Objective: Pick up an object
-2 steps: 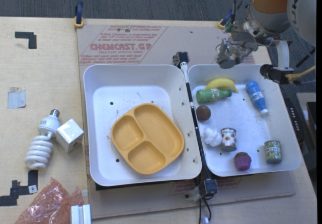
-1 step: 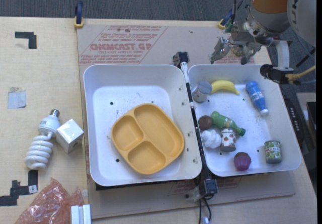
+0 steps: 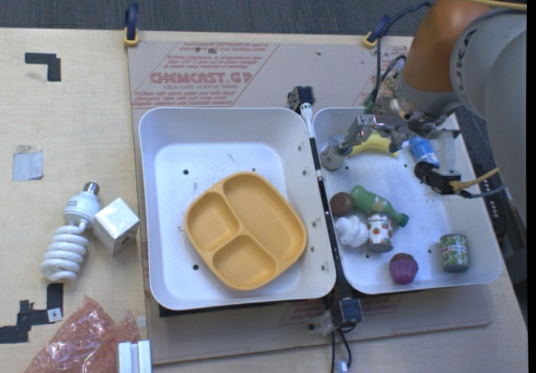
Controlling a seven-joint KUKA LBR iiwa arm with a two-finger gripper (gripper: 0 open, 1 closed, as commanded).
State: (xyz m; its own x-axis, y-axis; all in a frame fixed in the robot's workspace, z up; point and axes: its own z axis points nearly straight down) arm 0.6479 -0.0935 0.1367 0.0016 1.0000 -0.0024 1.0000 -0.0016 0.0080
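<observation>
My gripper (image 3: 339,151) hangs low over the far left corner of the right bin (image 3: 477,275), close to the wall between the two bins. A yellow banana-like toy (image 3: 378,146) lies right beside it, partly hidden under the wrist. Nearer the front of that bin lie a brown ball (image 3: 341,203), a green bottle (image 3: 382,203), a white lumpy toy (image 3: 352,231), a small red-and-white jar (image 3: 379,234), a purple object (image 3: 403,268) and a green can (image 3: 453,252). I see nothing clearly held.
The left bin (image 3: 167,153) holds a yellow divided plate (image 3: 244,230). On the bench at the left lie a spiral light bulb (image 3: 67,239), a white cube (image 3: 116,225) and a red mesh bag (image 3: 84,338). The grey and orange arm (image 3: 469,44) covers the back right.
</observation>
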